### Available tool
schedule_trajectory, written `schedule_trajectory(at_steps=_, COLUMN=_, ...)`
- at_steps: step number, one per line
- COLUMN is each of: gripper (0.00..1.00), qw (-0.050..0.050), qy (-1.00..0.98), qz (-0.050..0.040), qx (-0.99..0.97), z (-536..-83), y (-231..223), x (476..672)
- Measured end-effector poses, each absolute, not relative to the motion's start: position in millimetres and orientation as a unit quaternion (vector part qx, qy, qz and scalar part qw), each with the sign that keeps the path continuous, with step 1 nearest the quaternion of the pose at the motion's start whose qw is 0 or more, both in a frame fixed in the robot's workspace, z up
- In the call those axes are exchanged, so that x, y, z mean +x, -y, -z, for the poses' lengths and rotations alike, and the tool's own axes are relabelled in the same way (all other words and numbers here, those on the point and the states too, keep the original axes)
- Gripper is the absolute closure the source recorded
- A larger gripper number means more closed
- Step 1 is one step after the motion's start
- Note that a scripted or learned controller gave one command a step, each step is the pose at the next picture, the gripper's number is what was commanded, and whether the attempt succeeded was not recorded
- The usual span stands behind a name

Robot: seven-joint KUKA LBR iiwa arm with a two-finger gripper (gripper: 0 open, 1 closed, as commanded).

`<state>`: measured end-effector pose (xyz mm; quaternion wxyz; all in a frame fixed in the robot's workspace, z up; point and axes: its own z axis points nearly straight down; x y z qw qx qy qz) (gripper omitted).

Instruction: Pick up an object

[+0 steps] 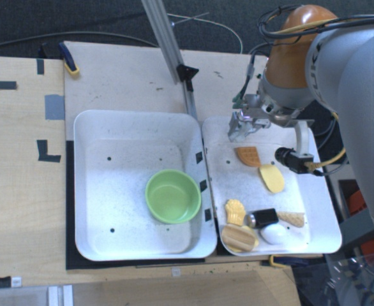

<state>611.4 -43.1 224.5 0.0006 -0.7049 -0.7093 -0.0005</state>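
My gripper hangs over the far end of the right bin, its metal fingers pointing down with nothing seen between them. Just in front of it lies an orange wedge-shaped piece. A yellow oval piece lies a little nearer. At the bin's near end sit a yellow corn-like piece, a tan bread-like loaf, a black and silver object, a white round object and a small tan piece.
The left bin holds a green bowl near its right wall. A slanted metal pole with a black clamp rises behind the bins. Cables lie on the dark floor beyond the bench.
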Motion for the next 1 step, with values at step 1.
schedule_trajectory(at_steps=1, gripper=1.0, qw=0.001, qy=0.709, qz=0.0, qx=-0.705, z=-215.0, y=-6.4, x=633.1)
